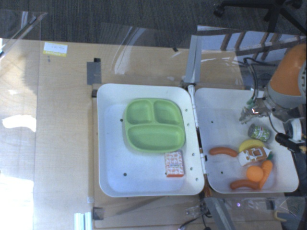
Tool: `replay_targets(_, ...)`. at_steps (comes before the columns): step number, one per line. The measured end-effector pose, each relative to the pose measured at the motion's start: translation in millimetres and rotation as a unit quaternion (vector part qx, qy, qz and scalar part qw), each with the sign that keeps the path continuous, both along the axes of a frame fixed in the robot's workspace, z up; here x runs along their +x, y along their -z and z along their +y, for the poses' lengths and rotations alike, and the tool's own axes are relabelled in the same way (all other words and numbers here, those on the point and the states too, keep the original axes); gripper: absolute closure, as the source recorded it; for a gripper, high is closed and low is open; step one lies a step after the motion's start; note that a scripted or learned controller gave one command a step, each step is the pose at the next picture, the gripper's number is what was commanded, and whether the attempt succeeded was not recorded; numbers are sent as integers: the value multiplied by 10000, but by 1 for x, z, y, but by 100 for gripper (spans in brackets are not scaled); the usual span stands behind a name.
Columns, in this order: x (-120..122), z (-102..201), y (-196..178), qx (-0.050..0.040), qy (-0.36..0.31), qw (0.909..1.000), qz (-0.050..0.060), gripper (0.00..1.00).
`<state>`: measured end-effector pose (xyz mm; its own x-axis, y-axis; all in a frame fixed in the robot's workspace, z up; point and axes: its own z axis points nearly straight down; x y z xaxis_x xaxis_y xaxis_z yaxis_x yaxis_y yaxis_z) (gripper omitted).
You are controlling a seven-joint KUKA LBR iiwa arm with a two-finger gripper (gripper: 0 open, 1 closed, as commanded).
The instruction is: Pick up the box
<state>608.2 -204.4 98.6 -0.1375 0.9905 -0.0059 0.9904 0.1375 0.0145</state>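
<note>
- Pale wood table [62, 143] under clear sheeting, dark carpet beyond, office chair legs at top right. Two shallow white bins sit side by side on it.
- Left bin [109, 176]: holds a green divided plate [154, 125], three compartments, nothing in them that I can make out. The box [174, 164] lies flat just below the plate's lower right corner, touching or nearly touching its rim, close to the bin's right wall.
- Right bin [218, 104]: a small can [259, 132] on its side, a banana [253, 144], a small white carton [254, 156], a sausage [223, 152], a second reddish sausage shape [243, 185], an orange ball [254, 174] and a carrot [267, 169], all clustered toward the near right corner.
- My jaws [254, 110] hang over the right bin, above the can, well apart from the box. From this angle I cannot tell how they are set; nothing visibly held.
- Box, as I judge it: small printed carton, likely light and fairly stiff, but thin card that could dent if squeezed hard. Smooth faces, may slip.
- Best hold, I reckon: across the narrow width, on the two long edges, from straight above. The plate rim and bin wall crowd it, so clearance is tight.
</note>
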Motion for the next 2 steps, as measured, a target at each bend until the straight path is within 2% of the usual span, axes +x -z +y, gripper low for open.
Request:
replay_targets(1,0,0,0,1,0,10000,1,0)
replay_targets(2,-103,-1,-14,10,-296,9995,54,0)
